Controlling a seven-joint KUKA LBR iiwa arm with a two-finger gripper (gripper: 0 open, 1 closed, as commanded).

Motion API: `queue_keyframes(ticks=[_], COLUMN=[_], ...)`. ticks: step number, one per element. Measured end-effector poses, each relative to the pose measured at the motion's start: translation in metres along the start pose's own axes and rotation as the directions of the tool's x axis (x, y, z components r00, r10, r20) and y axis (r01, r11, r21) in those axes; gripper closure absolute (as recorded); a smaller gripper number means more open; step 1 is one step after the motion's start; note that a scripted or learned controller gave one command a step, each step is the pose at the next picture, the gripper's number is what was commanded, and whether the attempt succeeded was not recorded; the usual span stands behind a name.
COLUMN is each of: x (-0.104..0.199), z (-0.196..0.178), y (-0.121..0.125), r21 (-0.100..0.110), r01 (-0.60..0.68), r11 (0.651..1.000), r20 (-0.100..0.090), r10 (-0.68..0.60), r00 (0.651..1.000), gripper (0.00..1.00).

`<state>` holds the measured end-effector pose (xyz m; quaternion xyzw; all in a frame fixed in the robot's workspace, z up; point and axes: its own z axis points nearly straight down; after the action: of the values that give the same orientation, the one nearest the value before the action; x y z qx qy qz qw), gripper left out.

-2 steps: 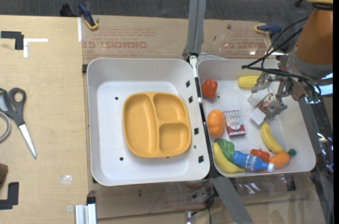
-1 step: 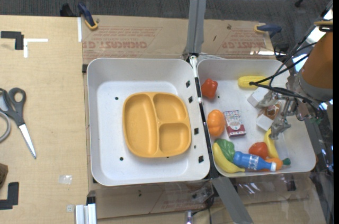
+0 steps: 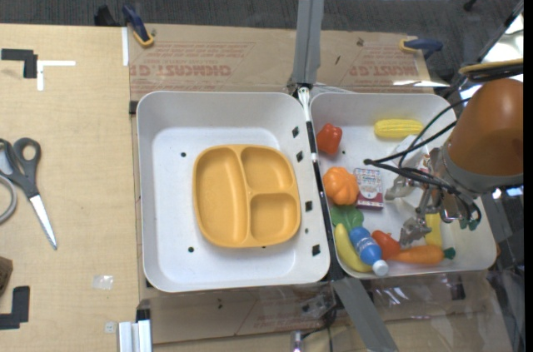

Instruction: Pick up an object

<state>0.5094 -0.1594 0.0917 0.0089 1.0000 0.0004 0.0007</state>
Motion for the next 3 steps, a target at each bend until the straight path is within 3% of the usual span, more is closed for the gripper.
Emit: queue_keyframes(ticks=[1,2,3], x=[-0.064,0.010,0.024], z=[-0.001,0.000,-0.004], y=[0.063,0.048,0.058], r21=[0.000,0.001,0.002], r01=[-0.066,-0.050,-0.181], r11=[0.998,0.999,0.983], r20=[0.003,0.000,0.017], r10=[0.066,0.050,0.181], r00=[0.998,0.999,0.983], gripper=[0.00,0.00,0.00])
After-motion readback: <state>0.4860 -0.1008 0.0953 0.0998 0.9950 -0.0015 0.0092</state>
